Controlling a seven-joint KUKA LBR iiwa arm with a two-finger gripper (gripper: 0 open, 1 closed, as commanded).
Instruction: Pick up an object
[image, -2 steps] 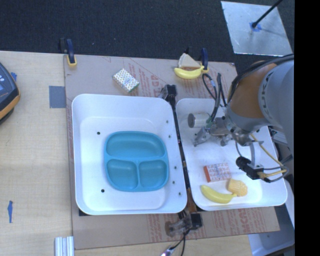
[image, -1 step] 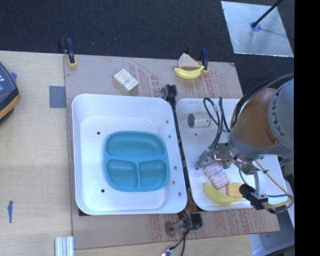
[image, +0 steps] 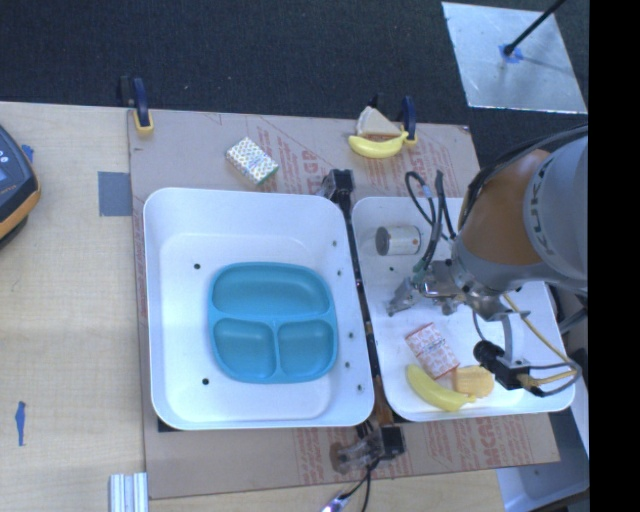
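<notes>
The right white bin (image: 385, 385) holds several objects. A small grey-white cylinder (image: 398, 240) lies on its side near the bin's far end. A red-and-white packet (image: 432, 347) sits mid-bin, with a yellow banana (image: 436, 391) and a yellow-orange block (image: 474, 381) at the near edge. My gripper (image: 407, 298) hangs low over the bin's left-middle floor, between the cylinder and the packet. I see nothing held in it. The grey arm with its orange band (image: 505, 215) covers the bin's right side.
The left white bin (image: 170, 300) holds a blue divided plate (image: 272, 322). On the cardboard beyond the bins lie a patterned little box (image: 251, 160) and a second banana with a sandwich slice (image: 378, 140). Cables (image: 425, 200) loop over the right bin's far end.
</notes>
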